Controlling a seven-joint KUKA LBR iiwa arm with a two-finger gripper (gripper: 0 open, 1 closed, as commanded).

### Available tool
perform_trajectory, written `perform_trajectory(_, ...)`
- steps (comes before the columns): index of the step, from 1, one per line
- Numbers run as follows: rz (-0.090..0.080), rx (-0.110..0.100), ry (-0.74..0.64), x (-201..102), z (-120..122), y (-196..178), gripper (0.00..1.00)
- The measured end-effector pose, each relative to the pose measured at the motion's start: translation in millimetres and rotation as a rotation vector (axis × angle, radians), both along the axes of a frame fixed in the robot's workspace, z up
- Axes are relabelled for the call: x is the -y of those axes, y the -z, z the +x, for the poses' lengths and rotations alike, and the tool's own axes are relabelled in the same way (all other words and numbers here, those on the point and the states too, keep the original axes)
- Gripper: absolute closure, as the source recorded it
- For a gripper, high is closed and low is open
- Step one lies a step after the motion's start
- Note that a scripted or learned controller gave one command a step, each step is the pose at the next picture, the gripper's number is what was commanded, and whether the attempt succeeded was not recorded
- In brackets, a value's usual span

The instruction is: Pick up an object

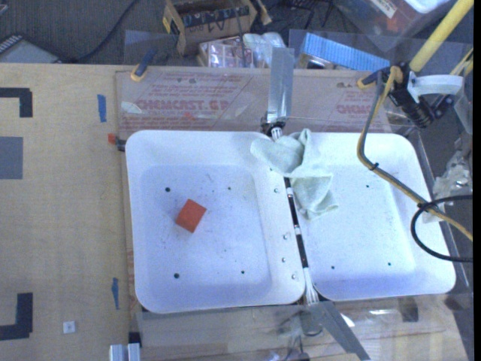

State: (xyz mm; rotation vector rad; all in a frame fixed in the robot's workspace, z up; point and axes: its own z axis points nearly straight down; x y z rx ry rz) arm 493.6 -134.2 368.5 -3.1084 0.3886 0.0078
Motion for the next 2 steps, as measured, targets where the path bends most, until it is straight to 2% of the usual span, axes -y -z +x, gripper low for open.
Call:
perform_trajectory(1,0.002,0.005,-0.046,-34.5,37.6,-34.8,1.0)
perform_trajectory(2,0.001,0.0,-0.047,-74.9,75.1,-64.0,1.0)
